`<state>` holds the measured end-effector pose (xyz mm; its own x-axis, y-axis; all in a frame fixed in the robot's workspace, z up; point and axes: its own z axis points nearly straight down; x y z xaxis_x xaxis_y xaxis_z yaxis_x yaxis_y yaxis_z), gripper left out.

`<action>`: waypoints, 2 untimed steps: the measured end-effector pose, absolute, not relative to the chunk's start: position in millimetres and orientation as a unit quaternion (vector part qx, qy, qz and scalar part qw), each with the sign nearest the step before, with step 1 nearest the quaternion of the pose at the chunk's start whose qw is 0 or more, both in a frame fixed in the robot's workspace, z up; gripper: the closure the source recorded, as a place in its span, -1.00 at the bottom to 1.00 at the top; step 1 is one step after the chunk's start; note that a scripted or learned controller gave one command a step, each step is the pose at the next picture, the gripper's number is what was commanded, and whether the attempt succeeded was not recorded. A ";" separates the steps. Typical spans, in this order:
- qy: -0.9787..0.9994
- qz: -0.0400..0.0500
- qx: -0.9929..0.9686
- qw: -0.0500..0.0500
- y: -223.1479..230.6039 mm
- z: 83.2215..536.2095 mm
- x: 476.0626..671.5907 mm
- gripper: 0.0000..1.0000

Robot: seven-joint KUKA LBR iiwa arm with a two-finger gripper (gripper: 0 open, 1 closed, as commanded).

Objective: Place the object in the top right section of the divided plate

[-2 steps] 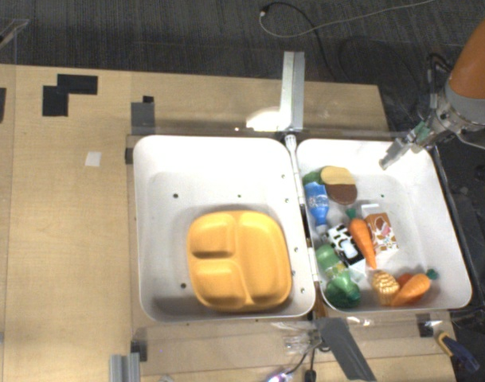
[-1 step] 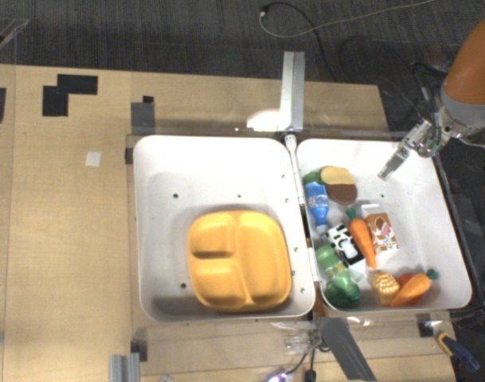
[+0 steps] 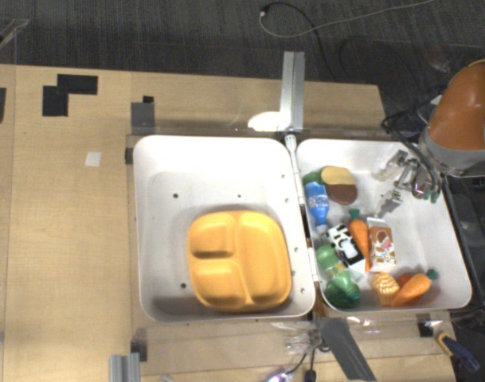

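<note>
Hovering over the right bin [image 3: 457, 237] with fingers spread and nothing between them, the gripper [image 3: 393, 193] sits just above the toys, a carrot [image 3: 358, 235] and carton [image 3: 381, 247] below it, while the plate [image 3: 238, 259] rests in the left bin [image 3: 158, 213].

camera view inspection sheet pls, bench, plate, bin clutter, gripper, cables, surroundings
surface: wooden bench bearing left bin and right bin, side by side.
job's things: yellow divided plate in the left bin, all sections bare; no object placed yet.
clutter: right bin holds toy foods along its left and near side: blue bottle, brown and tan piece, upright carrot, carton, second carrot, green vegetable, black and white toy.
grippers: gripper over the right bin's far right part, nothing between its fingers.
cables: white cable on the dark floor beyond the bench.
surroundings: black marks on the benchtop.
</note>
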<state>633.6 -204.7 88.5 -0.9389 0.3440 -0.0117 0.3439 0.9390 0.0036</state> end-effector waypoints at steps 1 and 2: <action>1.000 0.001 -0.005 0.003 -199.2 141.5 658.2 -1.00; 0.942 0.000 -0.337 0.005 -203.5 88.2 618.4 -1.00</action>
